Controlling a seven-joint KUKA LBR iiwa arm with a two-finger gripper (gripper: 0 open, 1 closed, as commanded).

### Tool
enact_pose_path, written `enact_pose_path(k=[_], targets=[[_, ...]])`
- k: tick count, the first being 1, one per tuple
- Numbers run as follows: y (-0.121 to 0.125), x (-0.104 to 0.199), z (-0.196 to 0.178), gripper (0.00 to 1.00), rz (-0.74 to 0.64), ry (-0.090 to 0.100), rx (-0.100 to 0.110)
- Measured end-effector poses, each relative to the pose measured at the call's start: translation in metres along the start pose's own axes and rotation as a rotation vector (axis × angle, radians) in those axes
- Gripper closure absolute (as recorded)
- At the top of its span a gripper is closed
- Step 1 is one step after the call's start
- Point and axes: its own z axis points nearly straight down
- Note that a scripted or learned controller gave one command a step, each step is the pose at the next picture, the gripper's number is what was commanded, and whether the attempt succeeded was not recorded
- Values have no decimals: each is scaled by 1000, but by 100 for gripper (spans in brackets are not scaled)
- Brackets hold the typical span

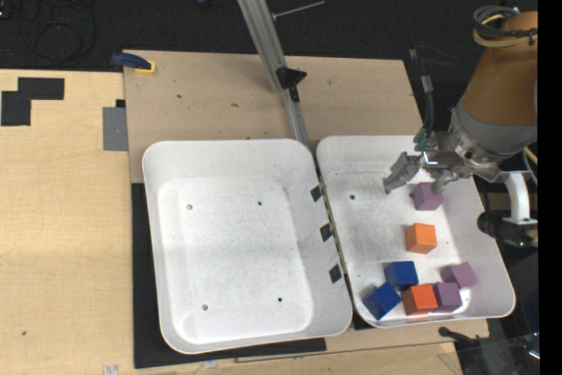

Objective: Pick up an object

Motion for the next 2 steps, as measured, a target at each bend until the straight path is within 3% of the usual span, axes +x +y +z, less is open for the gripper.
enact_pose_path(k=[1, 2], targets=[[1, -1, -3, 0, 3, -1, -6], [1, 2, 41, 0, 3, -1, -1]])
